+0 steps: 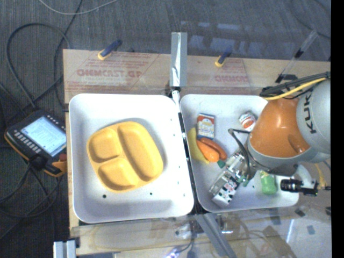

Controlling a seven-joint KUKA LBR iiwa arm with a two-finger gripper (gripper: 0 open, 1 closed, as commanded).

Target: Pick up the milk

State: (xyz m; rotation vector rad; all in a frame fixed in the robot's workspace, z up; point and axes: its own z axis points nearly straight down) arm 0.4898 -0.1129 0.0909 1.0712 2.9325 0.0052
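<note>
The arm [279, 136] looms nearest, over the right bin [226, 107]. The milk carton [206, 126] is seen untouched at the bin's 11 o'clock, a carrot [210, 150] just beside it at 6. The pickup is judged undone. The claw [226, 184] is hung at the carton's 5 o'clock, apart from it. How wide it stands cannot be told.

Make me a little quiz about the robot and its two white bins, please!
1. True or false: the yellow tray lies in the left bin.
2. Which lies beside the banana? A) carrot B) spoon C) ball
3. Fill in: the milk carton lies in the ____ bin.

Key: 1 true. 2 A. 3 right. The pincer hangs low over that bin, apart from the carton.
</note>
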